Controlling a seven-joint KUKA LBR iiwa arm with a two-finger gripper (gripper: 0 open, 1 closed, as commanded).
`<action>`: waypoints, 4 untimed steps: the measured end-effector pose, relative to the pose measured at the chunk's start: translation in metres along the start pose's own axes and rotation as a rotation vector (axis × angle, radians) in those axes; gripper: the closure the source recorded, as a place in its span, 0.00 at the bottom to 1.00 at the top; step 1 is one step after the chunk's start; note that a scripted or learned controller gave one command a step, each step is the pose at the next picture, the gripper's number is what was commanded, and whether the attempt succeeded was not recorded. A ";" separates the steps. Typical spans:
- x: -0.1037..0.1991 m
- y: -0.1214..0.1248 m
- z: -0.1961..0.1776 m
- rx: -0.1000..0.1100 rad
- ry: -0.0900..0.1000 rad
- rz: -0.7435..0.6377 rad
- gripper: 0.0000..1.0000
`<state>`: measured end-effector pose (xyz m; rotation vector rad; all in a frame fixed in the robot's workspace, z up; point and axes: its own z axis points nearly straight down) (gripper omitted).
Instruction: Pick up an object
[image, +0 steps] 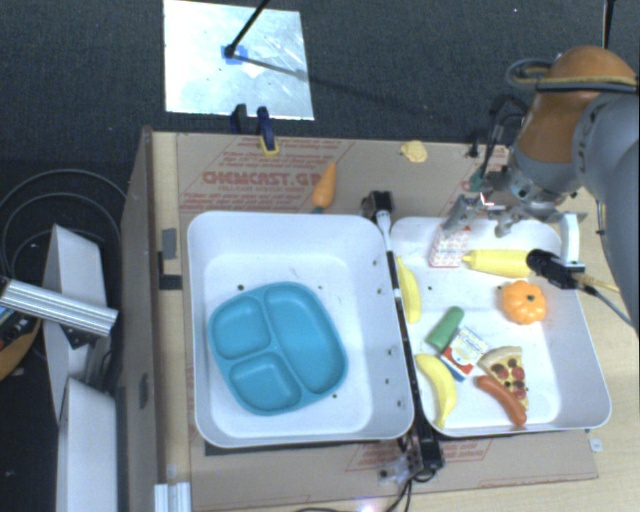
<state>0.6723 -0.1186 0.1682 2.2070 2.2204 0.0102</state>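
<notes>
My gripper (484, 222) hangs over the back of the right bin (585, 380), open, with nothing between its fingers. A red-and-white packet (451, 244) lies just below its left finger, and a yellow squeeze bottle (497, 262) lies just in front of it. Further forward in the same bin are an orange pumpkin (523, 301), a green cylinder (444, 328), a small printed card (465, 351), a pizza slice (504, 366), a red sausage (501, 399) and two bananas, one by the left wall (408, 291) and one at the front (438, 386).
The left bin (230, 240) holds a blue divided plate (277, 345). On the cardboard behind the bins lie an orange carrot-like toy (324, 187) and a small yellow piece (414, 152). A black clip (380, 206) sits at the divider's back end.
</notes>
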 end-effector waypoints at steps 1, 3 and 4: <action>0.019 -0.096 0.087 0.021 0.005 0.007 0.00; 0.029 -0.145 0.082 0.013 0.003 0.005 0.00; 0.029 -0.143 0.072 0.010 0.004 0.004 1.00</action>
